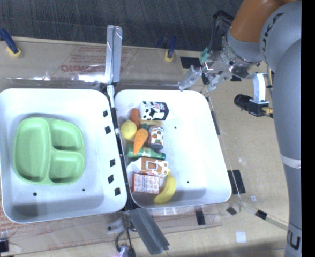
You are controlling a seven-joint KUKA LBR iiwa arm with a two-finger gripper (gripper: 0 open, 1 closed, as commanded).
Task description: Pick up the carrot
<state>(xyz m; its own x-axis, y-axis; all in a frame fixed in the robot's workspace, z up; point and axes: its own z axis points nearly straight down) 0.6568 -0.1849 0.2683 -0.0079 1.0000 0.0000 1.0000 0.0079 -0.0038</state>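
Hovering above the back right corner of the right bin point(216, 149), my gripper point(196, 80) held nothing, its fingers spread apart. Nearest the camera a banana point(167, 190) lay against small cartons; beyond them the carrot point(140, 138) sat wedged between a lemon point(128, 130) and a box point(156, 136). Crowding like that could have made my fingers snag a neighbour.

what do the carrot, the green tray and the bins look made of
Carrot: probably moulded plastic, smooth even orange, toy-like. Green tray: likely plastic, matte pale green with rounded moulded compartments. Bins: seemingly thin white plastic, slightly glossy, with rounded formed corners.
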